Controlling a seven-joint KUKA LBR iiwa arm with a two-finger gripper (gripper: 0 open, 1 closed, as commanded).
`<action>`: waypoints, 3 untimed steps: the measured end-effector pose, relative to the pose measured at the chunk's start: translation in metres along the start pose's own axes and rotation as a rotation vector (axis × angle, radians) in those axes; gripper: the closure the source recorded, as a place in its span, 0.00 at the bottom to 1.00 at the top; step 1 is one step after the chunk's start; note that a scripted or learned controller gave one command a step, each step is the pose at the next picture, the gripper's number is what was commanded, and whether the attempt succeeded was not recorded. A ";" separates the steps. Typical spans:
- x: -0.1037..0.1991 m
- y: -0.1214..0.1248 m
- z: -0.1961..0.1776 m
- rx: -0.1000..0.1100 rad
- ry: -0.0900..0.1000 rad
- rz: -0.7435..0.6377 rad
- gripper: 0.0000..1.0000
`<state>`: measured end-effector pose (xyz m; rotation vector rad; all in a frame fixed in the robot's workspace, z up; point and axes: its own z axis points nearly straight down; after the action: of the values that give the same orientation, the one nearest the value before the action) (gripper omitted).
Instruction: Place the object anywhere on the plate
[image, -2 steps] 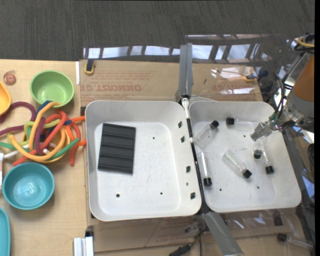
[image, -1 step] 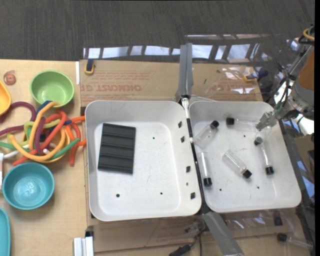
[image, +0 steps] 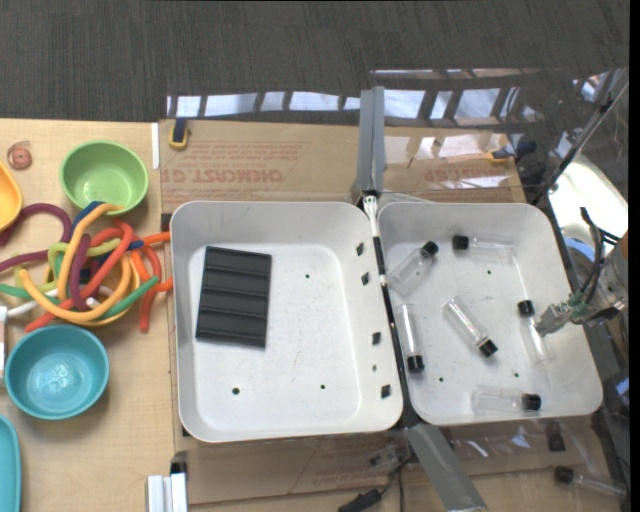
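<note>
Camera view, ridged black plate (image: 234, 297), clear black-capped tubes (image: 469, 328), metallic hand (image: 556, 318) perhaps at rim, grip unclear.

Ridged plate (image: 234, 297) in left bin (image: 290, 410), left side; capped vials (image: 470, 328) scattered in right bin (image: 560, 390).

A slim, pale grey metal end effector (image: 553, 320) with a silvery sheen shows at the right edge, with thin dark cables (image: 598, 262) trailing above it.
</note>
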<state>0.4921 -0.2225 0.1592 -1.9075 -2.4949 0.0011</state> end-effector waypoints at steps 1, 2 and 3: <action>-0.014 0.054 -0.039 -0.001 -0.002 0.077 1.00; 0.074 0.009 0.000 0.002 0.001 -0.137 1.00; -0.008 0.051 -0.014 -0.002 -0.002 -0.192 1.00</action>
<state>0.5437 -0.2172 0.1734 -1.6615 -2.6685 0.0007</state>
